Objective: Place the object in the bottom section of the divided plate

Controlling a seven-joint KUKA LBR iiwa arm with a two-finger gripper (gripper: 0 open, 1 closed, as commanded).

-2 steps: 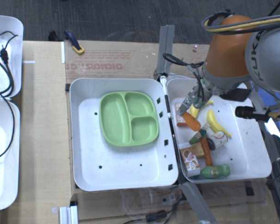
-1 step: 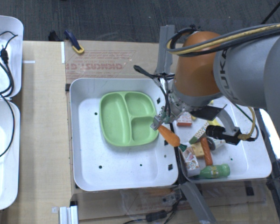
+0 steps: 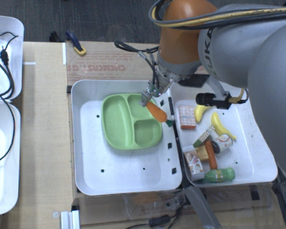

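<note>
Above the right rim of the green divided plate (image 3: 118, 123), the gripper (image 3: 149, 98) pinches the upper end of an orange carrot (image 3: 157, 112), which slants down-right from its jaws toward the bin divider.

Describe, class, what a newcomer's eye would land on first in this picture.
The big grey arm with its orange band fills the upper right. Below it, a toy carrot hangs at the gripper, over the right edge of the green divided plate in the left bin. Toy foods crowd the right bin.
</note>
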